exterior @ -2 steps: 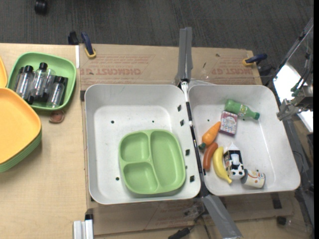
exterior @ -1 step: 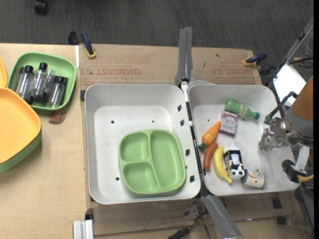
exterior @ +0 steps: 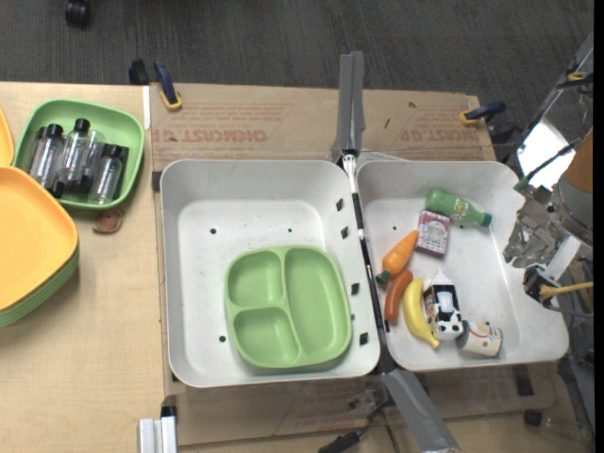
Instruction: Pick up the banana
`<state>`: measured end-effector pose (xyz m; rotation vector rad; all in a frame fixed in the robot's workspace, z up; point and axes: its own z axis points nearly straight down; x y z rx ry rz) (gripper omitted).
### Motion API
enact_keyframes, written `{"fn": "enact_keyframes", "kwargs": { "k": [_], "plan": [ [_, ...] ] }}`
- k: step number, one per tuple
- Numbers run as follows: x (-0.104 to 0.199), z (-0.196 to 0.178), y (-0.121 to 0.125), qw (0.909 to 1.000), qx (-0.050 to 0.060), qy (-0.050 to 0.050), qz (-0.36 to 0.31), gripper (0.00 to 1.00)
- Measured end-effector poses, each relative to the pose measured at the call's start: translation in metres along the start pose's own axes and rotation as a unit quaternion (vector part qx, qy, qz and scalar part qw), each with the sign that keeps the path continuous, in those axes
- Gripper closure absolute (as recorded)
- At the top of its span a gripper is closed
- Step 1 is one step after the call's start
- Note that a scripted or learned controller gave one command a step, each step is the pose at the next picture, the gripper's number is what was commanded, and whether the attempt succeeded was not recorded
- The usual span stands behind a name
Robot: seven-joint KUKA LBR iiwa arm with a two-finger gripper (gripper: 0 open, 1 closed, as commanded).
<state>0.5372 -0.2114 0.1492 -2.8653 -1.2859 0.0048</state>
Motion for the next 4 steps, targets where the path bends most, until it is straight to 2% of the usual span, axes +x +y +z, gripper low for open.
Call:
{"fn": "enact_keyframes", "kwargs": {
  "k": [1, 2, 3, 4],
  "plan": [
    [0.010, -0.066, 0.010, 0.9706, 0.000, -0.001, 0.241, 1.00],
    [-0.013, -0.128, 0.000, 0.9790, 0.000, -0.001, 0.204, 1.00],
    [0.030, 0.006, 0.016, 0.9926, 0.001, -0.001, 0.121, 1.00],
    [0.018, -0.053, 0.036, 0.9654, 0.000, -0.001, 0.261, 1.00]
  ]
}}
